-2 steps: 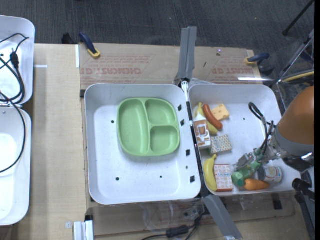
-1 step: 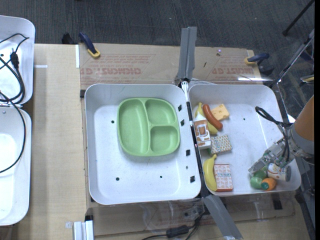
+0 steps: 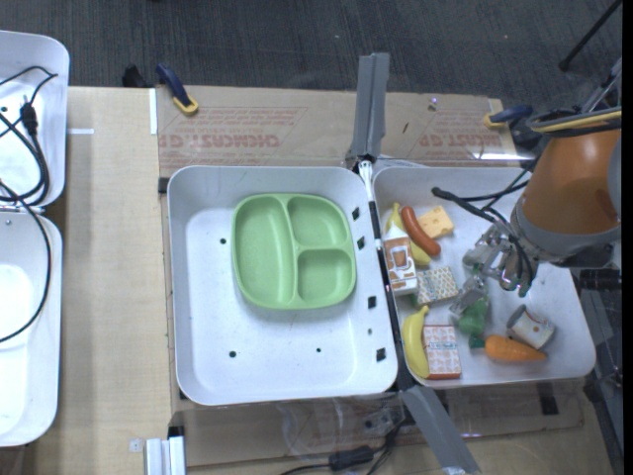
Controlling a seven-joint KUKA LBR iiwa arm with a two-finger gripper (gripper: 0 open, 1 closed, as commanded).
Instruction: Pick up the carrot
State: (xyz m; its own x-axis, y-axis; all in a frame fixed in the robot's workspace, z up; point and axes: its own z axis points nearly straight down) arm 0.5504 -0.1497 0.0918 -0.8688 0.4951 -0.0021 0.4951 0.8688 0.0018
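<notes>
Broadly, a tan worktop (image 3: 109, 265) bearing two shallow white bins side by side. Left bin (image 3: 198, 344) holding a green three-compartment plate (image 3: 294, 251), flat, toward its upper middle. Right bin (image 3: 569, 349) crowded with toy food under the grey arm with its orange band (image 3: 574, 181), reaching in from the right. Jaws (image 3: 485, 275) hanging over the bin's middle, just above a green item (image 3: 475, 317); cannot tell whether spread or closed, metal parts too tangled. Carrot (image 3: 512, 349) lying on its side near the bin's lower right corner, just below the jaws and apart from them, beside a small grey block (image 3: 531, 327).
</notes>
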